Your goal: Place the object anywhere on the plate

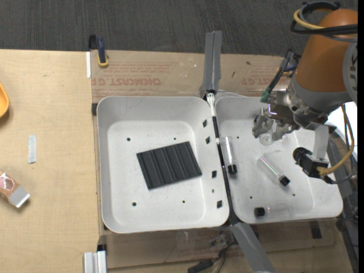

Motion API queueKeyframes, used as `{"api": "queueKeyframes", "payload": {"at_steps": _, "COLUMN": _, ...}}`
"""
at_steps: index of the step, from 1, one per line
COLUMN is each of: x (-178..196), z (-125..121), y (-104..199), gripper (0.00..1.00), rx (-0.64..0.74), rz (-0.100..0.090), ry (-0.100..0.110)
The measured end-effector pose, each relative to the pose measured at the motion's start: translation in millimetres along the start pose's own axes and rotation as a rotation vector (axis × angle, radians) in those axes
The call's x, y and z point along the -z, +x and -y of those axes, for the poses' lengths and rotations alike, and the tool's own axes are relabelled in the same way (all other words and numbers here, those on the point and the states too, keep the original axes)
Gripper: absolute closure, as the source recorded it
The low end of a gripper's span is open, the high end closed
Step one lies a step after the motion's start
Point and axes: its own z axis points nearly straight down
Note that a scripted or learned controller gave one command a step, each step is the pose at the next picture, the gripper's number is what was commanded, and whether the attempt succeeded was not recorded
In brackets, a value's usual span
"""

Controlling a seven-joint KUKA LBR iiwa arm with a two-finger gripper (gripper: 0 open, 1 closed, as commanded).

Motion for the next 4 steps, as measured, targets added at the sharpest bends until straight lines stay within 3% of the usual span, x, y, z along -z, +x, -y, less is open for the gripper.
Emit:
{"api": "queueKeyframes", "payload": {"at_steps": 1, "x": -44.5, "z": -6.8, "y": 53.6, "gripper": 1.00, "rx": -0.030, "rz": 0.001, "ry": 0.001}}
{"api": "queueKeyframes", "payload": {"at_steps": 2, "x": -46.8, "z": 33.2, "y": 132.1, "gripper": 1.00, "rx": 0.075, "rz": 0.001, "ry": 0.001}}
{"api": "queueKeyframes", "payload": {"at_steps": 3, "x": -58.1, "z": 91.6, "y": 156.7, "gripper": 1.00, "rx": -0.048, "rz": 0.001, "ry": 0.001}}
{"api": "queueKeyframes", "payload": {"at_steps": 4, "x": -59.8, "z": 48.9, "y": 125.4, "gripper": 1.00, "rx": -0.139, "rz": 0.001, "ry": -0.001}}
